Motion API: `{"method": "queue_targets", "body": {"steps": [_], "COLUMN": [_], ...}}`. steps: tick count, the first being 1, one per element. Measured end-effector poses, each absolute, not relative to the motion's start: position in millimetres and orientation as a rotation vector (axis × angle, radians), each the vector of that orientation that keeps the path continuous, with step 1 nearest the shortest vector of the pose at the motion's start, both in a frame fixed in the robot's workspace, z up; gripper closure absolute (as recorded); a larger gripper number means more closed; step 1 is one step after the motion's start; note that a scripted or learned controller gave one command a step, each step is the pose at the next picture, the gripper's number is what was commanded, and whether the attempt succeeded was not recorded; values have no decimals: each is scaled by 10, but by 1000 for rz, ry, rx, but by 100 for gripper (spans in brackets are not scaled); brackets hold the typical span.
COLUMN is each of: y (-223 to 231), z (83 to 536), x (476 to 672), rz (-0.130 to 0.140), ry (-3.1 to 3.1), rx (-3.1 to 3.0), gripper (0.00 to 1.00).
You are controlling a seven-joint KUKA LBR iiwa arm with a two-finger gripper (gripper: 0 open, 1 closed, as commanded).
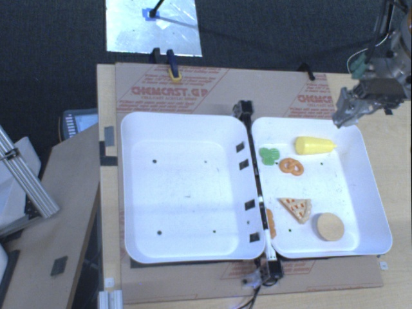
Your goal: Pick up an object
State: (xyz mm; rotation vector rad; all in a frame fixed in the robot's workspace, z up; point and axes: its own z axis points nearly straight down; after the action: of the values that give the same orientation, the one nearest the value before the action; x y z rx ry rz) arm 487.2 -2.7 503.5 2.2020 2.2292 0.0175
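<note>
Tool [346, 116]: above the right bin's [373, 198] far corner, nothing visibly held; open or closed, cannot tell.
Nearest object: yellow corn [314, 145].
Progress: nothing picked yet; descent and grasp remain.

You see the arm [393, 37] cut off by the right edge, so most of it is out of frame. The gripper [346, 116] is blurred above the right bin's [370, 172] far right corner; its fingers are unreadable.
</note>
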Motion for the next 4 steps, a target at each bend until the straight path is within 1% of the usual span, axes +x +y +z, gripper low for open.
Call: {"method": "queue_targets", "body": {"steps": [1,2,3,4], "y": [770,1778,2203,1591], "z": [5373,5341,5349,5360], "x": [5066,5384,5846,5205], "rz": [11,6,7,1], "ry": [2233,2237,2227,2219], "rx": [2205,2207,2212,2224], "gripper": [100,100,100,100]}}
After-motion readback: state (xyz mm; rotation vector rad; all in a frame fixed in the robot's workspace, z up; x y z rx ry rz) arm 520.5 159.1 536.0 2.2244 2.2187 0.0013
